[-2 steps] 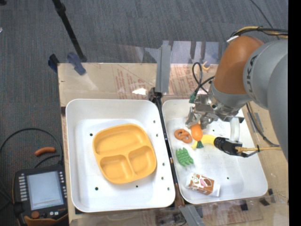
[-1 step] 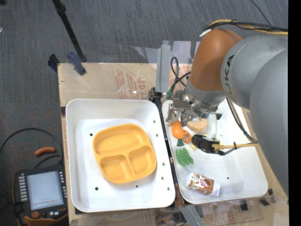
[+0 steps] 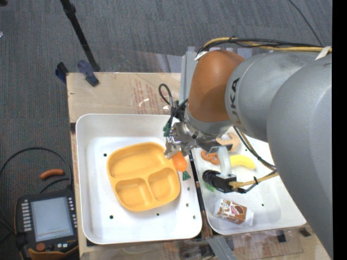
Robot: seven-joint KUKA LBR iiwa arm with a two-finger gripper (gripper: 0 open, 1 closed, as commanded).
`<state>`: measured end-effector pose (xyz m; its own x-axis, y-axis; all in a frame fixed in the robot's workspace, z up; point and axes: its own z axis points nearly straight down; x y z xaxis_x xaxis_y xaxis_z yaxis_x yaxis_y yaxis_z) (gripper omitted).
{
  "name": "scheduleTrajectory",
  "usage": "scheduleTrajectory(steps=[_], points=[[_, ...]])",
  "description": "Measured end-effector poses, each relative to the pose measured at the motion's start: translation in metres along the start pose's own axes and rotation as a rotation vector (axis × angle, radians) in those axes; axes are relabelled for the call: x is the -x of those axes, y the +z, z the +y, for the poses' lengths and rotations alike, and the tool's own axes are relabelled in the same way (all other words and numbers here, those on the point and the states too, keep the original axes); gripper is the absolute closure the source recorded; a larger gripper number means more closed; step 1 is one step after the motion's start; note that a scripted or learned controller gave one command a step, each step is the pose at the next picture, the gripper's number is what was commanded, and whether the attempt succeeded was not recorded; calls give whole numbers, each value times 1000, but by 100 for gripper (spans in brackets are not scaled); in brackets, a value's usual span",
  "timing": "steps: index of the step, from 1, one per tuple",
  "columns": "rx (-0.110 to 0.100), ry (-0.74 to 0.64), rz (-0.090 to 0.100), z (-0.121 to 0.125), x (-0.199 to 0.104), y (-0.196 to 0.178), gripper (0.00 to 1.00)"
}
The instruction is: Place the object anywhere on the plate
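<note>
We carried the carrot [image 3: 179,161] (seemingly pinched in the jaws) at the yellow plate [image 3: 142,175]'s right edge; next, we judged, shift left and release.

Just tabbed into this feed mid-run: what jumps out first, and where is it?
The big grey arm with its orange band fills the right of the view, its gripper down at the inner edge of the left bin. A yellow three-compartment plate lies in that bin, and a small orange carrot-like object sits at the plate's right rim, just under the gripper. The right bin holds a banana and a small brown-and-white carton.
</note>
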<state>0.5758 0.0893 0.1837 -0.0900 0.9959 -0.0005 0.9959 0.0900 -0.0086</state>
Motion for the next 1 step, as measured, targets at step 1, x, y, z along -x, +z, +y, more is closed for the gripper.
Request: scheduleTrajectory(steps=[1], points=[[1, 1, 0, 0, 0, 0, 0]])
